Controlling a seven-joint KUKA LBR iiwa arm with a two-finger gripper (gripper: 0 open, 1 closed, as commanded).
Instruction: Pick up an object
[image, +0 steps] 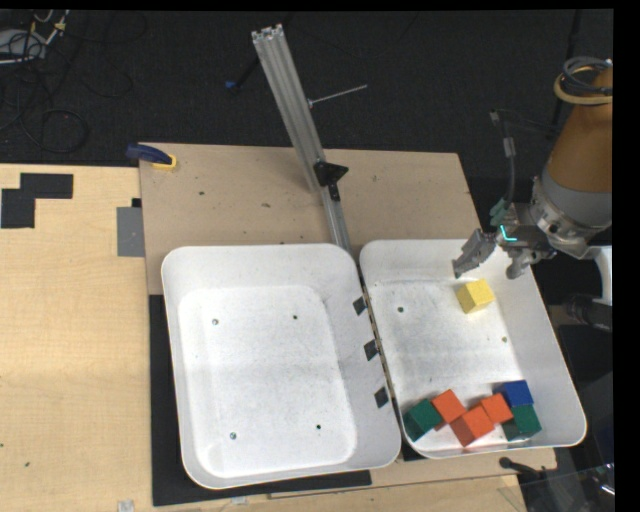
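My gripper (494, 261) hangs over the far part of the right bin (470, 350), its two fingers spread apart and open with nothing between them. A yellow block (476, 295) lies on the bin floor just below and slightly left of the fingertips, apart from them. At the near end of the same bin sits a cluster of blocks: two green ones (423, 416) (521, 424), orange ones (474, 416) and a blue one (515, 393).
The left bin (265, 365) stands beside the right one, joined by black clips. A slanted aluminium rail (300, 120) rises behind the bins. The wooden bench (70, 330) extends to the left.
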